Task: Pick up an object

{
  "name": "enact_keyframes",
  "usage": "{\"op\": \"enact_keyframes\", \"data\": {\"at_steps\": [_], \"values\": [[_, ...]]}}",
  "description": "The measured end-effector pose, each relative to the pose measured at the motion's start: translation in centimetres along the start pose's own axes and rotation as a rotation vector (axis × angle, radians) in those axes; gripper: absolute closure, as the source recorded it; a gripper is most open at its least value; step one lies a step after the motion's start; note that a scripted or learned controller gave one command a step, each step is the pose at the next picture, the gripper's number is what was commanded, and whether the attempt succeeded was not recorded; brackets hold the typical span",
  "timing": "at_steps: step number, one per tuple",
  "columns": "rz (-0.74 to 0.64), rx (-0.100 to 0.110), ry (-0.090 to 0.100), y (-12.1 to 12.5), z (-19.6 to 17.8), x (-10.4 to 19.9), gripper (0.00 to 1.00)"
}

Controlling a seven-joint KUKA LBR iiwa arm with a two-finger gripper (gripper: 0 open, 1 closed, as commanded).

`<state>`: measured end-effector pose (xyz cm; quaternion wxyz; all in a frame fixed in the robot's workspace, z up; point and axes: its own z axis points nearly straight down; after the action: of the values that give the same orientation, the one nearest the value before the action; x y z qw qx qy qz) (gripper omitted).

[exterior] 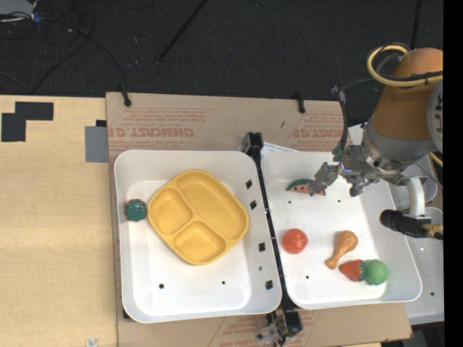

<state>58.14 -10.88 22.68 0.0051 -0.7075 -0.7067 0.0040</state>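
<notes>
You have two white bins on a pale wood-grain bench. Left bin: yellow divided plate, dark green ball. Right bin: red tomato, tan-orange drumstick, red-and-green strawberry, green-and-red fish-like toy. Brown cardboard bears red lettering.

orange band above a grey wrist, a yellowish cable looped on top, perhaps metal gripper fingers.
</notes>
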Motion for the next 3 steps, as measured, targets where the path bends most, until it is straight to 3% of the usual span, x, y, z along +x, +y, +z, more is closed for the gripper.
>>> {"op": "enact_keyframes", "data": {"at_steps": [1,3], "values": [[-0.001,-0.012,-0.002,0.2,-0.6,0.0,0.00],[0.000,-0.004,0.000,-0.3,9.6,-0.7,0.00]]}}
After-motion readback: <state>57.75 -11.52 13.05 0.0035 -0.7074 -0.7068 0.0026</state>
